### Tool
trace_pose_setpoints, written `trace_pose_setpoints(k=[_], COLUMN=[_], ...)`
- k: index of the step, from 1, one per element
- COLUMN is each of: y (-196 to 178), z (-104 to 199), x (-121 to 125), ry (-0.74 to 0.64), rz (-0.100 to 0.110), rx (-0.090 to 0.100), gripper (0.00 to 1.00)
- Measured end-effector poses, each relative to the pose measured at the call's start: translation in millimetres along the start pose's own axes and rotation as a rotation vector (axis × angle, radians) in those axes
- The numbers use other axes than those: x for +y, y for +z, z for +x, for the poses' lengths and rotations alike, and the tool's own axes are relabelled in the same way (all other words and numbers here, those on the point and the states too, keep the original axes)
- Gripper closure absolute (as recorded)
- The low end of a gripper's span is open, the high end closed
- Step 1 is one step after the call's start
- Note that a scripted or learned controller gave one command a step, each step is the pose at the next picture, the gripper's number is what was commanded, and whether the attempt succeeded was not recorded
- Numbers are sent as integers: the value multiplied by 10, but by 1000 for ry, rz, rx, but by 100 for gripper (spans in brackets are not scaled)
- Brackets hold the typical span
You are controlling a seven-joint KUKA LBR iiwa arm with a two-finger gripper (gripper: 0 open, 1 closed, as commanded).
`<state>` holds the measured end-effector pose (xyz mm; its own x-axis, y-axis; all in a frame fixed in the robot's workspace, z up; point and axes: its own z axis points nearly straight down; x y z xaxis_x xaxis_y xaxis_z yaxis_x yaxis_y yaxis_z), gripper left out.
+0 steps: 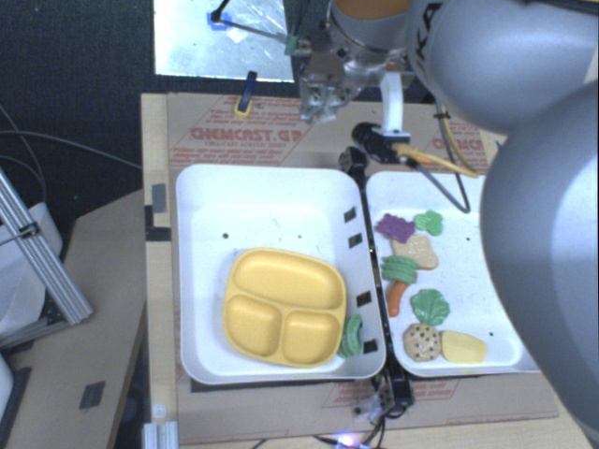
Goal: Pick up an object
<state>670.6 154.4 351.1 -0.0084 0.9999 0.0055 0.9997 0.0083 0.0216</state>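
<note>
Beside the yellow tray, a green toy lies lengthwise near-to-far.

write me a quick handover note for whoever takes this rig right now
Gripper: raised over the bench behind the bins, nothing seen between its fingers; open or shut not readable.
Left bin: yellow tray, with a green piece beside its right edge.
Right bin: purple grapes, green pieces, tan piece, carrot, cookie, yellow piece.
Done: nothing picked yet.
Left: descend on one object, grasp, lift.
</note>
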Motion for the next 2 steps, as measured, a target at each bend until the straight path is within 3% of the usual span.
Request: trace_pose_setpoints(k=[1,2], y=[4,1816], z=[-15,-287], x=[-13,-88], ry=[-3,10], rz=[15,33], rx=[-5,-8], gripper=[100,100])
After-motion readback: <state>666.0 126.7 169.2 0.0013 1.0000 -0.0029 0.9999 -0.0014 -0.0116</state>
